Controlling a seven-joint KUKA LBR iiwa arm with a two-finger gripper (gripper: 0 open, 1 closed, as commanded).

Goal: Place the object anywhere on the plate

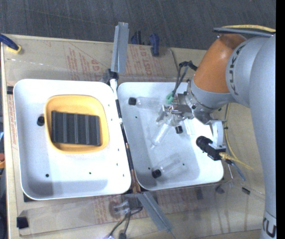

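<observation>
Over the right bin [132, 148] my pincer [174, 114] hung near the upper middle, and I could not tell how it was set or whether it gripped anything. From the left, I saw the left bin [28, 173] on the surface [57, 54], carrying the yellow plate [77, 103] with a dark ridged block [76, 128] lying on it. In the right bin lay clear tube-like objects: one with a black cap [132, 101] at the upper left corner, one slanting just below the pincer [158, 134], and one near the front wall [166, 167]. My grey arm [246, 68] came in from the right.
</observation>
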